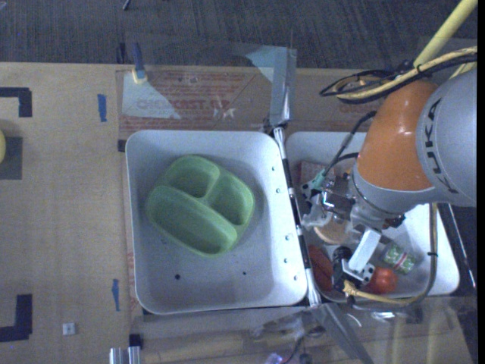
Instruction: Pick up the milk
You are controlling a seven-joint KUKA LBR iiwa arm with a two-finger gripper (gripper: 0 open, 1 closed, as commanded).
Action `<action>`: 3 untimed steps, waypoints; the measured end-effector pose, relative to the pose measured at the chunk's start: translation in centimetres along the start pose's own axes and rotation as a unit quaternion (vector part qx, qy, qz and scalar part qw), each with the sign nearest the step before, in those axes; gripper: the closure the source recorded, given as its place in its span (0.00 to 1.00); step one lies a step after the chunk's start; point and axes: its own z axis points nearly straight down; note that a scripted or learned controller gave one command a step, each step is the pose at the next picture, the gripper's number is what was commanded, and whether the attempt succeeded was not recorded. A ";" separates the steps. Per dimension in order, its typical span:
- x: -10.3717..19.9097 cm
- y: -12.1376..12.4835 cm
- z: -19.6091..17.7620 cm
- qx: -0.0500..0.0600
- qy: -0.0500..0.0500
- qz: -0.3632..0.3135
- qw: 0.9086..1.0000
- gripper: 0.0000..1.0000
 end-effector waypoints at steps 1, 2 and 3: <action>0.8 1.8 -3.6 -0.002 0.000 -0.151 0.988 1.00; 1.0 -0.5 -2.1 0.001 -0.001 0.059 0.998 1.00; 6.4 -2.6 0.0 0.001 -0.001 0.004 1.000 1.00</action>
